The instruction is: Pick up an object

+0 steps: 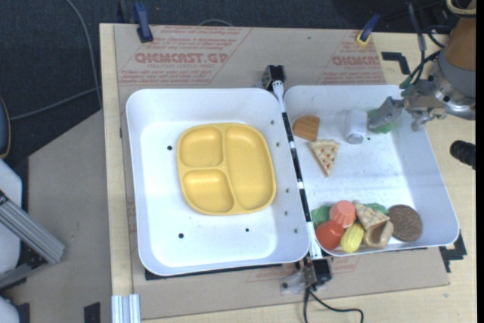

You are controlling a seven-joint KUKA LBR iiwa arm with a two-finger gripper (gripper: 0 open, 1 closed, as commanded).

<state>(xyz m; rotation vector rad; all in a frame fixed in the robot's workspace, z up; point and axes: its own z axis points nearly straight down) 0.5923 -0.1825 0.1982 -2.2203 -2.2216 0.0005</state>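
1. Two bins sit side by side on the bench [113,163], their inner edges touching: the left bin [151,238] and the right bin [439,185].
2. A divided plate [225,167] lies in the middle of the left bin.
3. In the right bin, a round biscuit [306,127] lies by the inner edge near the far corner, with a pizza slice [325,156] just in front of it.
4. A small cup [355,126] lies near the far edge, right of the biscuit.
5. The hand [386,117] is over the right bin's far right part, just beside the cup.
6. A heap of toy food [354,225] lies along the right bin's near edge, with a cookie [405,222] at its right end.
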